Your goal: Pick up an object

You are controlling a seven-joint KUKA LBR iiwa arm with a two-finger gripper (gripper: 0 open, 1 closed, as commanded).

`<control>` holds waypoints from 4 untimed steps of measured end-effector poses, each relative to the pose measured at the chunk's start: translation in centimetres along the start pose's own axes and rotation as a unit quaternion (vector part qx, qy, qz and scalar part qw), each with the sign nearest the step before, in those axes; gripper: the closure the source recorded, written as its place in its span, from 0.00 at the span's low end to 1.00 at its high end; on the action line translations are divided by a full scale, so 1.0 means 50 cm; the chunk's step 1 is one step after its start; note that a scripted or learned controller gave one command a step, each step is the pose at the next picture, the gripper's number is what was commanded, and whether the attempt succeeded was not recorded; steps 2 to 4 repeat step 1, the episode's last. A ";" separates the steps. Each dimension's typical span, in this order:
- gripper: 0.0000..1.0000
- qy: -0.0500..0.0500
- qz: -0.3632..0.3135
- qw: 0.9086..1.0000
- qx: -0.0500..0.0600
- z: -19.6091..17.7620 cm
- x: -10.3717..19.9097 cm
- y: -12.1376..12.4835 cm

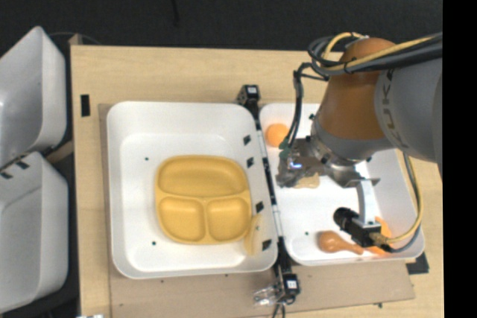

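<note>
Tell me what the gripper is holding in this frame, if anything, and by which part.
It cannot be told. The gripper is low in the right bin, near an orange ball, with the wrist covering it from above.

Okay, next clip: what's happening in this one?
A KUKA arm reaches in from the right over the right bin, its gripper low near the bin's left wall. An orange ball lies just behind it and an orange spoon-like piece sits near the front edge. The left bin holds a yellow divided tray, untouched. Nothing is visibly grasped yet.
</note>
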State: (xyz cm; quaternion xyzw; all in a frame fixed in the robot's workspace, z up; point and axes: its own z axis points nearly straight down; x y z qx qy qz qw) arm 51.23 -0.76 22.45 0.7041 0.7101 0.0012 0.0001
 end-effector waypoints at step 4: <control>1.00 0.000 0.001 1.000 0.000 -0.026 0.098 0.000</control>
